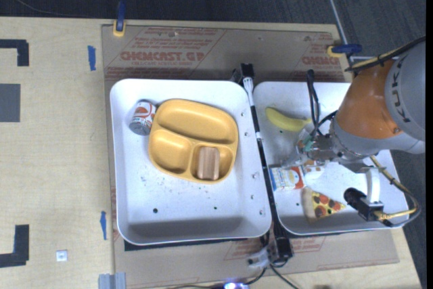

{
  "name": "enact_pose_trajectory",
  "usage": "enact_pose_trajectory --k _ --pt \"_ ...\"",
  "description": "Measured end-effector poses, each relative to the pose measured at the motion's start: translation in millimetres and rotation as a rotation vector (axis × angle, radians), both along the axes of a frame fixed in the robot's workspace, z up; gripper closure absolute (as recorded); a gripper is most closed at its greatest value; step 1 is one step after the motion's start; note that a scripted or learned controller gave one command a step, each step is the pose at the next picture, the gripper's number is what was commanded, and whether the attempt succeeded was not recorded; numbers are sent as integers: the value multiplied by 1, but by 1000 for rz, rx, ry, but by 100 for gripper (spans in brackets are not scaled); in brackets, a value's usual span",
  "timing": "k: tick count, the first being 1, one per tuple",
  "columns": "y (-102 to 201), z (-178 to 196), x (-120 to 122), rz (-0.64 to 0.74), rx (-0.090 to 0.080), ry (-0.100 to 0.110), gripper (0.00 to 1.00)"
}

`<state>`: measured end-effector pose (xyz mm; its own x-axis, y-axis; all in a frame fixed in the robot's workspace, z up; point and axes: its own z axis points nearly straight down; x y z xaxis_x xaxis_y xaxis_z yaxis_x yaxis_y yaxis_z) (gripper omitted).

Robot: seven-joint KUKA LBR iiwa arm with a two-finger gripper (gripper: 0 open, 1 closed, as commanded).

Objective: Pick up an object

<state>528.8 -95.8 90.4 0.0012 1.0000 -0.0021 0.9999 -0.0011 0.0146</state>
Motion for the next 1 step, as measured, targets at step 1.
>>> enact_pose_trajectory --k 1 --pt "1 0 -24 -1 -2 -5 0"
